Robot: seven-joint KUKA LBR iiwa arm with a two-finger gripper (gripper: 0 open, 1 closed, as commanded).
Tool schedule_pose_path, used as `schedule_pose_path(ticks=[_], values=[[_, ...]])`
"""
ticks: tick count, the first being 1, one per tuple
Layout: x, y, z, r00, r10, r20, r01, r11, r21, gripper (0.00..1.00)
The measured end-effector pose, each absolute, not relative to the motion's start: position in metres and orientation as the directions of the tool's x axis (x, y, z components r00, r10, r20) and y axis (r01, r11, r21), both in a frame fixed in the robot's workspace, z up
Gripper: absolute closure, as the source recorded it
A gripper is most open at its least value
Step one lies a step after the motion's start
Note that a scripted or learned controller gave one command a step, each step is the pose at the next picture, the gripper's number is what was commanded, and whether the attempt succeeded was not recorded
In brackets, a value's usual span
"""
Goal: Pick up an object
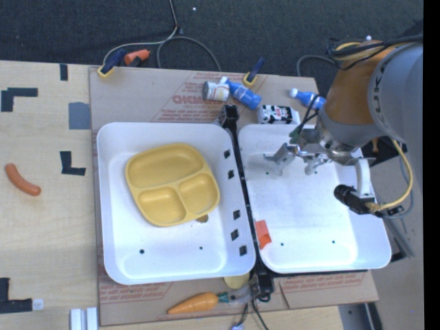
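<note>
The bench [41,239] carries two white bins [110,205] side by side on cardboard [165,95]; a sausage [23,180] lies far left, a carrot [194,303] near.

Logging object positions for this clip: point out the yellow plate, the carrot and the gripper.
yellow plate [172,183]: camera view, the centre divider.
carrot [192,303]: camera view, mid-body.
gripper [297,159]: camera view, midway between fingertips.
</note>
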State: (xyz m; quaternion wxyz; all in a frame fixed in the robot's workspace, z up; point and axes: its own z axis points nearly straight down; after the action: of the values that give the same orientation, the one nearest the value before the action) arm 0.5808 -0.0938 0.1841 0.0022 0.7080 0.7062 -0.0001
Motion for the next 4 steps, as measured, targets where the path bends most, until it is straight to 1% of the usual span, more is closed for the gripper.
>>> schedule_pose_path(ticks=[1, 2, 3, 4], values=[[0.561, -0.038, 0.184, -0.005, 1.0, 0.001, 1.0, 0.005, -0.002, 0.0], [0.599, -0.131, 0.2, 0.005, 1.0, -0.005, 1.0, -0.005, 0.003, 0.0], [0.54, -0.093, 0.082, 0.0, 1.0, -0.002, 1.0, 0.0, -0.003, 0.0], [0.62, -0.225, 0.134, 0.005, 1.0, -0.009, 1.0, -0.005, 0.01, 0.0]])
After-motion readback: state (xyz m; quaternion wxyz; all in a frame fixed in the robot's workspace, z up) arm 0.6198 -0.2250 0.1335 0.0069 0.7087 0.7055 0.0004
